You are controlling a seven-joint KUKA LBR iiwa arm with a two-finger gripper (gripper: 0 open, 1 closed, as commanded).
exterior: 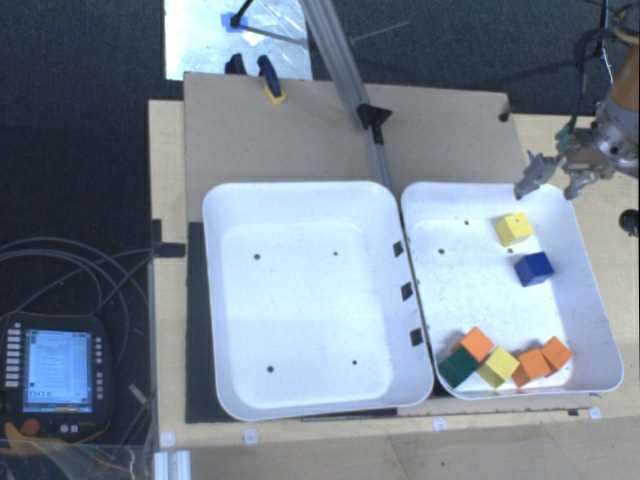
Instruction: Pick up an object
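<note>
Right bin | 7 blocks, unlabelled | gripper above far rim, empty

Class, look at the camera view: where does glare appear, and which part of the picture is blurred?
Camera view: glare on the shiny sheet at top left; the gripper at the right edge looks softly blurred; the yellow cube and blue cube are sharp, evenly lit.
</note>
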